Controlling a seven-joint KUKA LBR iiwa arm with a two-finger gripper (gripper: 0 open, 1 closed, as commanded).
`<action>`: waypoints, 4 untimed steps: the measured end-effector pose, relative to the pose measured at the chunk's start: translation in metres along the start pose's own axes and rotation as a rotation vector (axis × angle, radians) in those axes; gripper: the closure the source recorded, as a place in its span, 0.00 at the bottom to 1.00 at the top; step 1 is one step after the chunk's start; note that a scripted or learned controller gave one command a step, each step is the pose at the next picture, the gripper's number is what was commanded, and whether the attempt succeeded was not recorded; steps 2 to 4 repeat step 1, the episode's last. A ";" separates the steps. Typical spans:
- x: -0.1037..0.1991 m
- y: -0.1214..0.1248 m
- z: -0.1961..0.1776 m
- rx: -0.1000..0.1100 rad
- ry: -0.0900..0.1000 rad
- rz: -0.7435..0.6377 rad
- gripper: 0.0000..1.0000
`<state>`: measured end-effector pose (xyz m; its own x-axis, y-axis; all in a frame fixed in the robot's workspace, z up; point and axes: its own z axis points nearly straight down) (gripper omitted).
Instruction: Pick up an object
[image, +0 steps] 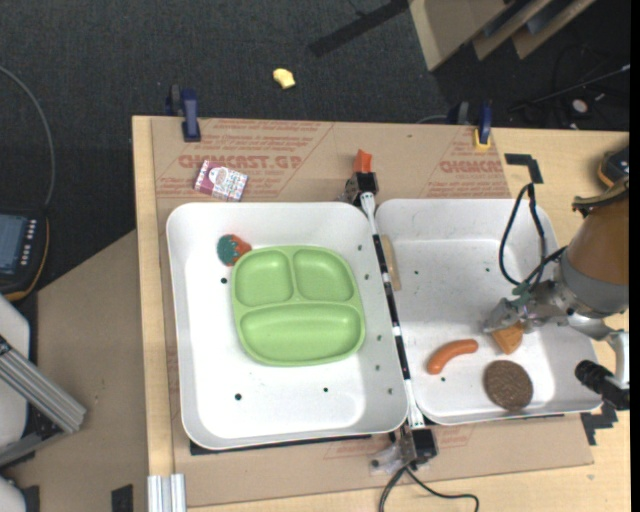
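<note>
Brown disc (508, 384): lying nearest the camera, on the floor of the right bin (440, 250), just below the hand and a little toward the front rim.
Hand (508, 325): reaching into the right bin from the right, hanging low over the bin floor; whether its fingers are apart or together I cannot tell, since they are blurring into the orange piece.
Orange piece (509, 339): sitting right at the tip of the hand, touching or just under it; whether it is gripped I cannot tell.
Sausage (452, 355): lying on the bin floor just left of the hand and slightly nearer the camera, apart from the brown disc.
Arm (600, 250): coming in from the right, its orange band showing above the wrist, a black cable looping beside it.
Green plate (296, 304): resting in the left bin (200, 330), well to the left of the hand, its three compartments facing up.
Small ball (233, 248): red and green, sitting at the plate's far left corner, well apart from the hand.
Worktop (160, 300): carrying both bins side by side.
</note>
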<state>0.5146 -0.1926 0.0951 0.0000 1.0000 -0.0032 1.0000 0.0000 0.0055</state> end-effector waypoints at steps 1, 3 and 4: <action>0.069 0.064 0.011 0.000 0.004 -0.008 1.00; 0.069 0.064 0.011 0.000 0.004 -0.008 1.00; 0.069 0.064 0.011 0.000 0.004 -0.008 1.00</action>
